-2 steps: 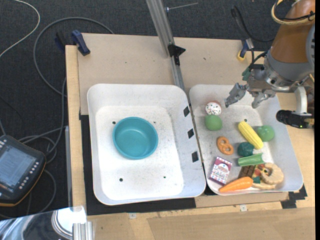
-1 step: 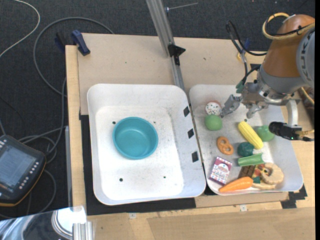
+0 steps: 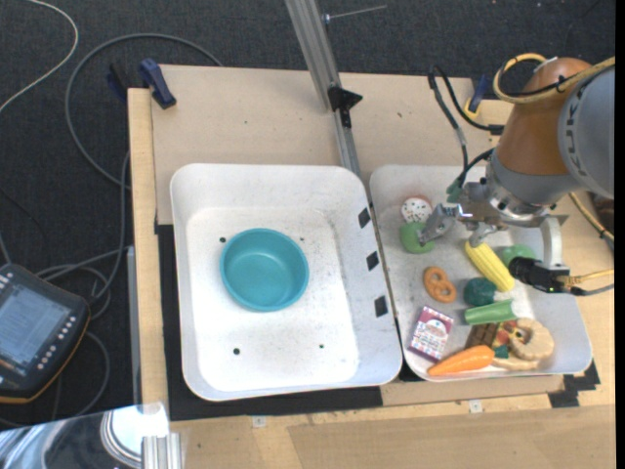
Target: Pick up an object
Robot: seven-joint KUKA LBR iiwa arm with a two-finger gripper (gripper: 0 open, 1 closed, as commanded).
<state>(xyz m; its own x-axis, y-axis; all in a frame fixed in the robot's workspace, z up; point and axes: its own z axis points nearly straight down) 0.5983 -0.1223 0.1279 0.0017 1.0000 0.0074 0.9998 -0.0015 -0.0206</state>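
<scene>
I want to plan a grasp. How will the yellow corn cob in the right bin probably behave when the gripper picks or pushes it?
The corn cob looks like a rigid toy, so probably stiff and light. Its rounded, elongated shape suggests it may roll sideways if pushed. It lies close among other toys near the gripper, so a push could shift its neighbours.

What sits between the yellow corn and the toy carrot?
In the camera view, a green toy vegetable lies between the corn and carrot.
</scene>
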